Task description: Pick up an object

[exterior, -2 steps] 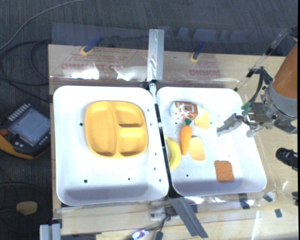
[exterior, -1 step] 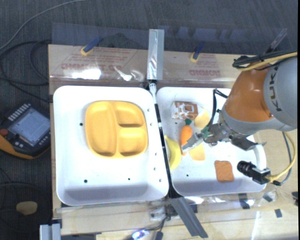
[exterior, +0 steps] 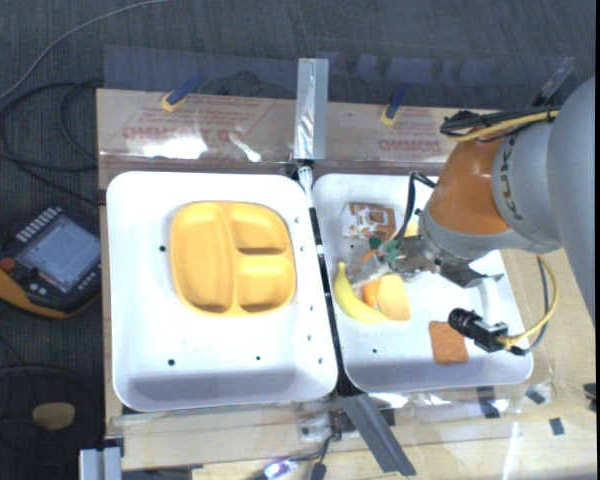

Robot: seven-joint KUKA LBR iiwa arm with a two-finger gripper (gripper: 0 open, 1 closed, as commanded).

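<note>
The claw (exterior: 388,258) is seen low in the right bin (exterior: 410,368), near its middle, at the end of the grey arm (exterior: 540,183) with its orange band, which reaches in from the right. Whether the claw is apart or together cannot be told, as it is masked by the wrist and by the clutter beneath it; nothing can be confirmed as held. Just below the claw an orange wedge (exterior: 392,298) is found, and touching its left side a banana (exterior: 348,298) is laid along the bin's left wall. Just above the claw a brown and white packet (exterior: 365,218) is seen, with a small green item (exterior: 378,242) between the two. Nearer the bin's lower right corner, apart from the rest, an orange-brown block (exterior: 446,344) is placed. In the left bin (exterior: 140,348) a yellow divided tray (exterior: 232,256) is set near the middle. Both bins are carried side by side on the tabletop (exterior: 576,328). On the dark floor to the left a handheld control unit (exterior: 45,260) is laid.
</note>
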